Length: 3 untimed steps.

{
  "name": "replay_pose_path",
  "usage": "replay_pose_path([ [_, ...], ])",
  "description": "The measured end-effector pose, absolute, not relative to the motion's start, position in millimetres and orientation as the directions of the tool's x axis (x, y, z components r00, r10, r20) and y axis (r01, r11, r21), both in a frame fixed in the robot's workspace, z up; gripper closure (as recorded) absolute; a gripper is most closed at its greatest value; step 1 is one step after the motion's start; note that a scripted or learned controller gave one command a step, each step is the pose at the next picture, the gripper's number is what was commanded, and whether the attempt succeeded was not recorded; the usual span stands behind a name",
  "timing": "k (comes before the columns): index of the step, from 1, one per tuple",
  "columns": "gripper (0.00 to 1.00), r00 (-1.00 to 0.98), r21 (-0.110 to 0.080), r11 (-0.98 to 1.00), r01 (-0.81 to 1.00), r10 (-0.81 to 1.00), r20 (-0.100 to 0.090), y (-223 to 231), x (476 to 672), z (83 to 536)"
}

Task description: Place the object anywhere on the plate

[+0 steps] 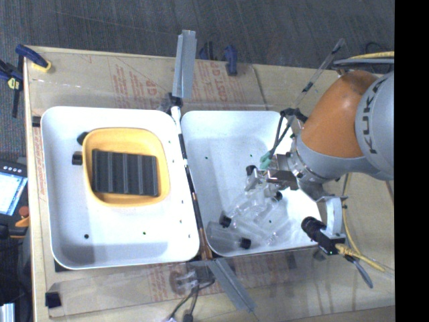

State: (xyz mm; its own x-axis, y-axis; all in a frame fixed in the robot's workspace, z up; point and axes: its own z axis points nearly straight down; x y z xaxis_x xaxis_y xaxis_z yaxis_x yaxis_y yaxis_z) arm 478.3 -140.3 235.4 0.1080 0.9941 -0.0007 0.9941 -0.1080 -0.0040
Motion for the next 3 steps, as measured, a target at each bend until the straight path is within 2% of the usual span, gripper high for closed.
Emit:
replay_pose_path([
  [1, 1.00, 0.076, -0.004, -0.076, 0.997, 0.997, 0.001, -68, 532.2, 246],
  [2, 1.00, 0.118, -0.006, -0.118, 0.993, 0.993, -0.001, -14, 589.8, 189],
  [3, 0.00, 0.118, -0.006, -0.118, 0.993, 0.993, -0.001, -14, 590.1, 190],
])
